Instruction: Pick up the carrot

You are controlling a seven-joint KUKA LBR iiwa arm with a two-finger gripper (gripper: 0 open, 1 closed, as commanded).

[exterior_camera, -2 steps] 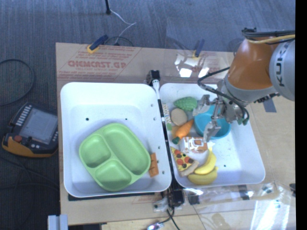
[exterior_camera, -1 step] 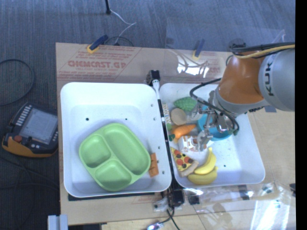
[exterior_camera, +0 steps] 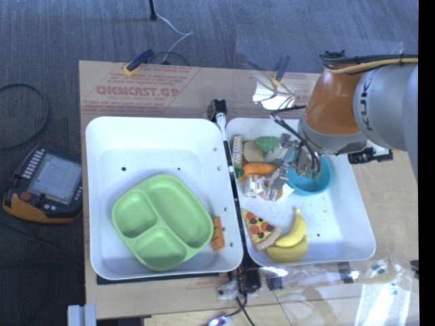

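Not yet lifted: carrot [exterior_camera: 258, 169] lies in the right bin [exterior_camera: 357, 240], toward its far left, close beside the tool [exterior_camera: 279, 182], which hovers low over it. Cannot tell the tool's state. Also there: blue bowl [exterior_camera: 314, 178], banana [exterior_camera: 291, 235], pizza slice [exterior_camera: 257, 225]. Left bin [exterior_camera: 109, 141]: green divided plate [exterior_camera: 162, 221].

Surface finishes

We see glossy white plastic bins [exterior_camera: 136, 138], a matt green plastic plate [exterior_camera: 162, 221], brown cardboard [exterior_camera: 109, 90], dark carpet [exterior_camera: 68, 19].
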